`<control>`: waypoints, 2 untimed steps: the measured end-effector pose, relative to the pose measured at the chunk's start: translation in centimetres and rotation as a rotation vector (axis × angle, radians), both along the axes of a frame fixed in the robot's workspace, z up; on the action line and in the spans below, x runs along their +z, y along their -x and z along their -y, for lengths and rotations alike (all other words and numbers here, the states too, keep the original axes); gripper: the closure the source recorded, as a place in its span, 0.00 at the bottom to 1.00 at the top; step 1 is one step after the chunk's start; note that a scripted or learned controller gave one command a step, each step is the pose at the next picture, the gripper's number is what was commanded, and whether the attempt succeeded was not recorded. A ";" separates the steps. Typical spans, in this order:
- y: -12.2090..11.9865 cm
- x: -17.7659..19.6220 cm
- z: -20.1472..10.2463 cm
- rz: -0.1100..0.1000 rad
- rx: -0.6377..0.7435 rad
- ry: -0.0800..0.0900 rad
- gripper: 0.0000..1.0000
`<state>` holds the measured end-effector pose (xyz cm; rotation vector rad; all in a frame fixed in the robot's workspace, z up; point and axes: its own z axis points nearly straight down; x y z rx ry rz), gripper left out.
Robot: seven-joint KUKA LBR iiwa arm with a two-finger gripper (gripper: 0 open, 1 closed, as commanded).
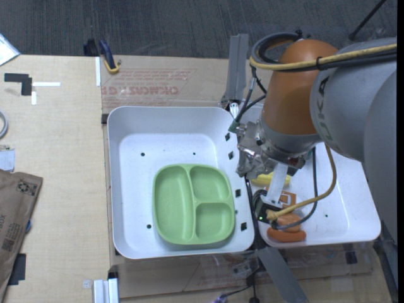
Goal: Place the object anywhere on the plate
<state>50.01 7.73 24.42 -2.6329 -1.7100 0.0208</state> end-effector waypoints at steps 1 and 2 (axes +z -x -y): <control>-0.6 -5.4 -1.8 0.005 0.411 -0.007 1.00; 2.3 -4.5 -11.4 0.006 0.603 -0.008 1.00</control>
